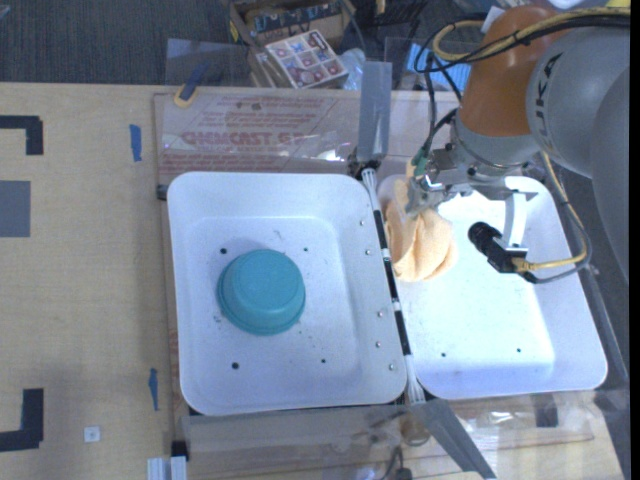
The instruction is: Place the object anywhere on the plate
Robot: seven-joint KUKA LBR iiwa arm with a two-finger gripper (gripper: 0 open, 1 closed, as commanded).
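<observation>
My hand (428, 183) hangs over the near-left part of the right bin (560, 358), close to the divider where the two bins meet. A soft, pale orange cloth (420, 243) droops straight below my hand, its top bunched up right at my hand and its lower folds spreading over the bin floor. The cloth's upper end meets my hand, yet the wrist housing covers the contact, so I cannot tell whether I actually hold it or how wide my hand stands.

Just to the right of my hand, a black fitting (490, 245) with a yellow cable (555, 264) juts from my wrist over the bright bin floor. Above my hand sits the orange band (505, 58) of my arm, with dark cables looping past it.

Well off to the left of my hand, across the divider, the left bin (200, 208) carries a round teal plate (262, 290), sitting upside down, near its middle. The cloth and the plate are well apart, in separate bins.

Beyond my hand, at the far edge of the counter (70, 298), lies a clear plastic sheet (255, 133) with red lettering, and behind it a cardboard box (290, 23) of clutter.
</observation>
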